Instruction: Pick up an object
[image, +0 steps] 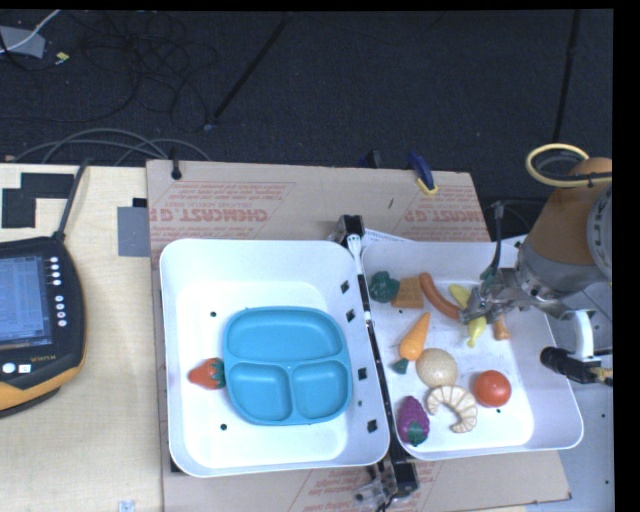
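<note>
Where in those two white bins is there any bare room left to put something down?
The left bin has the most: a wide bare strip along its top above the blue tray, and a narrower strip below it. A strawberry sits left of the tray. The right bin is crowded with toy food, with the hand among it; its bare floor is the lower right corner beyond the tomato.

Divided plate (287, 362) in left bin (190, 270); toy foods (437, 366) clustered in right bin (545, 425).
</note>
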